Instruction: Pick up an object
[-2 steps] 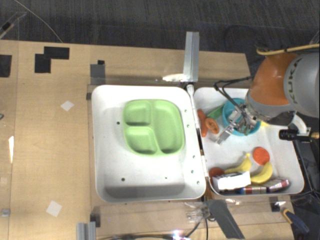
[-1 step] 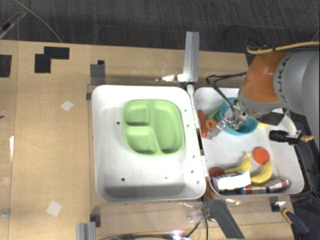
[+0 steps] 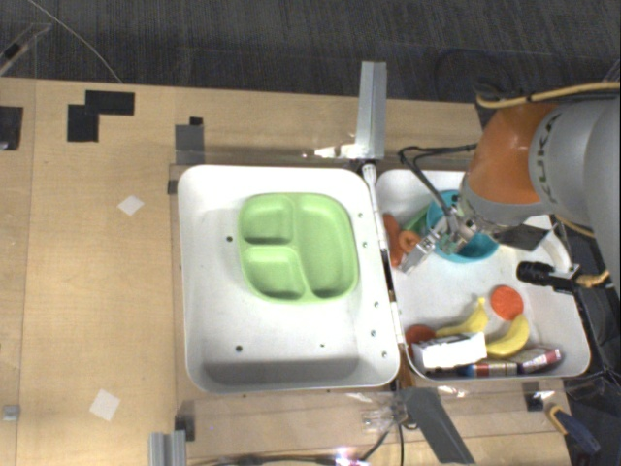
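pincer (image 3: 417,249) low in right bin (image 3: 572,352), grip state: cannot tell | banana (image 3: 505,336) near front | green tray (image 3: 296,246) in left bin (image 3: 209,289)

A light green three-compartment plastic tray (image 3: 294,246) lies in the left white bin (image 3: 209,357). In the right white bin (image 3: 578,352), the grey arm's gripper (image 3: 427,244) hangs low beside a blue bowl (image 3: 473,248). Near the front wall lie a yellow banana (image 3: 506,336), an orange disc (image 3: 506,302) and a white box (image 3: 453,353).

claw (image 3: 419,249) tips blurred, blue bowl (image 3: 471,244) half hidden by arm
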You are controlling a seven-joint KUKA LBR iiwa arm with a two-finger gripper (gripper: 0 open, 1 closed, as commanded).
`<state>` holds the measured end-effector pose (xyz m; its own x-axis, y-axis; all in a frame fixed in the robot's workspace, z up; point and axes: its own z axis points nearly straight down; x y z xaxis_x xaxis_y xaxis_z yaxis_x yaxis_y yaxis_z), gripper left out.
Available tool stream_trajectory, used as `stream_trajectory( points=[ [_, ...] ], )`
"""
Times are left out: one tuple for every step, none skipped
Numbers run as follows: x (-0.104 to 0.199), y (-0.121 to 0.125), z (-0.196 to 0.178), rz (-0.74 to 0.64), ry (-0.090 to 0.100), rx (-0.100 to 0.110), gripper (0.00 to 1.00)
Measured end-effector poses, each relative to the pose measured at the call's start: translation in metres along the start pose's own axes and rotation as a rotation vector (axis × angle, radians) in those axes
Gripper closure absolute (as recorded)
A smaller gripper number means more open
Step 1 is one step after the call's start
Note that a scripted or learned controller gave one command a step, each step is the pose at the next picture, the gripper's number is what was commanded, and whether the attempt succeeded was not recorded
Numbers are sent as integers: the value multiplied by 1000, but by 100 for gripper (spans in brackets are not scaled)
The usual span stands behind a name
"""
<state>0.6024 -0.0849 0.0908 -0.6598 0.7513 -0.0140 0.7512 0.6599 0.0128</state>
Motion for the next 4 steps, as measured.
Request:
stream_trajectory(
  points=[
    [-49, 32, 1, -77, 35, 28, 0],
    [-19, 13, 1, 55, 1, 4, 0],
    [-14, 7, 0, 160, 0, 1, 0],
    [-13, 6, 0, 268, 1, 1, 0]
  ],
)
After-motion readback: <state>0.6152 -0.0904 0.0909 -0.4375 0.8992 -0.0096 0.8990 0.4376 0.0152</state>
